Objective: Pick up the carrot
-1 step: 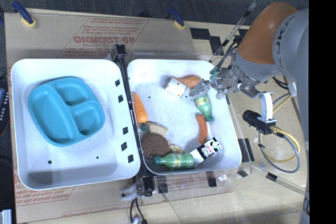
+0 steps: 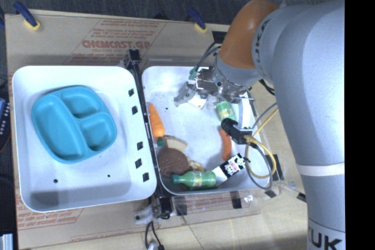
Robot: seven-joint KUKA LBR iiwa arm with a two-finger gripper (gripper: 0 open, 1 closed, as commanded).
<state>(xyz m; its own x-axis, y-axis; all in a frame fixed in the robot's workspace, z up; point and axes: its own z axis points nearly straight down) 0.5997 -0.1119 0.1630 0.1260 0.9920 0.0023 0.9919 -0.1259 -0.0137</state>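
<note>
The carrot [image 2: 156, 120] is orange with a green stub at its near end. It lies along the left wall of the right bin [image 2: 176, 76], about halfway down. My gripper [image 2: 187, 95] hangs over the far part of the same bin, up and to the right of the carrot and apart from it. Nothing shows in its grasp. The grey arm with its orange band comes in from the right and covers the bin's right rim.
A second orange-red stick [image 2: 225, 144] lies near the right wall. A green bottle [image 2: 193, 180], a brown round lump [image 2: 173, 161] and a black-and-white item [image 2: 233, 166] crowd the near end. A small green bottle [image 2: 224, 109] sits under the wrist. The left bin holds a blue divided tray [image 2: 73, 123].
</note>
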